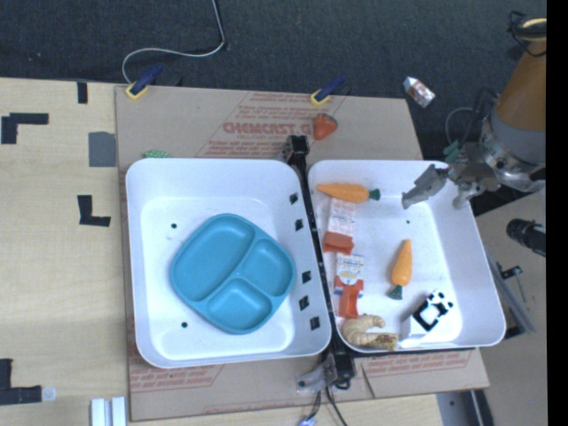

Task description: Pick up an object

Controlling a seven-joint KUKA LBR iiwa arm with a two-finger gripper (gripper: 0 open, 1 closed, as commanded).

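At the right of the frame, above the right bin (461, 238), the gripper (441, 187) hangs with fingers spread wide — nothing between them — clear of the upper carrot (343, 192).

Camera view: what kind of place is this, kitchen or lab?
Most likely a robot lab bench for pick tests, not a kitchen. Two white bins sit on a cardboard sheet held by clamps, toy food such as a carrot lies in the right bin, and the arm reaches in.
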